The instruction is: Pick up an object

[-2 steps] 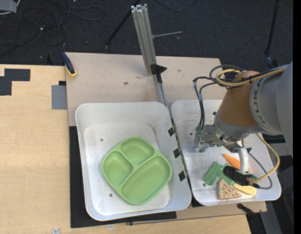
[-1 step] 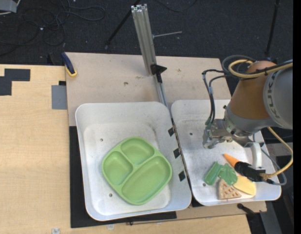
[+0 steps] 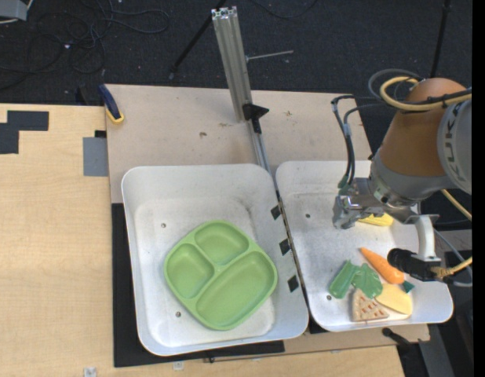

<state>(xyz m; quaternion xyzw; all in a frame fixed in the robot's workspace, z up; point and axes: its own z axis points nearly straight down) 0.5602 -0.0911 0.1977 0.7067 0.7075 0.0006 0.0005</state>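
Standing over the back part of the right bin [image 3: 313, 230]: gripper [image 3: 346, 213], metal, pointed down, carried by the grey arm [image 3: 415, 151] that comes in from the right.

Claw state: cannot tell whether it is released or clenched; the view from above is too poor here. Nothing is seen held in it. It is close above the bin floor, and whether it touches the floor cannot be told.

Nearest item: small yellow piece [image 3: 377, 221], possibly a toy banana, lying just beside the gripper on its right and partly hidden under the wrist. No contact between them can be made out.

Other items in the right bin, grouped in the front right corner, well apart from the gripper:
- orange carrot [image 3: 381, 265], lying at a slant;
- green toy [image 3: 354, 280], just left of the carrot and touching or nearly touching it;
- waffle-patterned wedge [image 3: 369, 308], in front of the green toy;
- pale yellow wedge [image 3: 395, 298], beside the waffle-patterned wedge on its right, touching it.

Left bin [image 3: 148, 203]: one green divided plate [image 3: 220, 274] with three compartments, lying flat toward the front.

Fixture: an aluminium post [image 3: 233, 61] rises from the bench [image 3: 172, 124] behind the seam between the two bins.
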